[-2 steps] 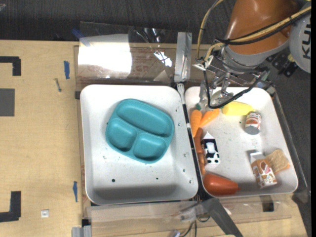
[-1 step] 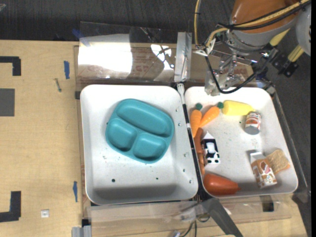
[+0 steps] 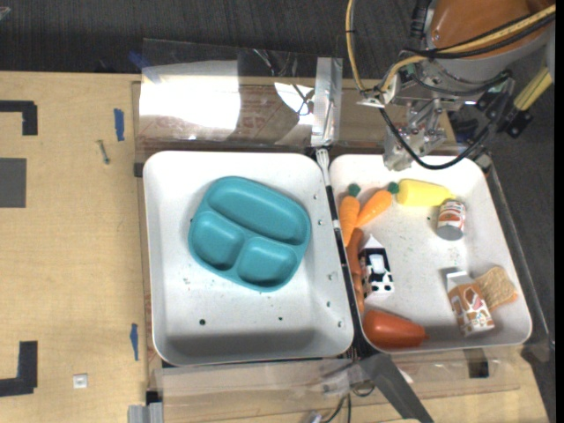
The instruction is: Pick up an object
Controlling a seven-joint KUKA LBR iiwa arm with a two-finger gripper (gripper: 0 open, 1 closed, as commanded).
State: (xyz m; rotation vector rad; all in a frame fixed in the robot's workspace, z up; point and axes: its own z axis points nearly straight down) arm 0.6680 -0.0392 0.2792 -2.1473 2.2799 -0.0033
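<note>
Objects to pick all lie in the right bin of the two, none of them held. Nearest the camera, against that bin's near wall, is a red vegetable, lying on its side. To its right, in the near right corner, a small printed box is tilted, with a tan cracker touching it on the far side. Further in, near the bin's left wall, a black-and-white carton lies flat. Beyond it two carrots lie side by side, one along the left wall and the other angled toward the bin's middle. A small can sits right of centre, tipped over. Just behind the can, a yellow fruit lies near the far wall, close to the angled carrot's tip.

The left bin holds a teal divided plate, set roughly in its middle.

Farthest back, the gripper hangs over the far rim of the right bin, just behind the yellow fruit and apart from everything in the bin. Cables loop around it, and whether it is open or closed cannot be told from this angle.
</note>
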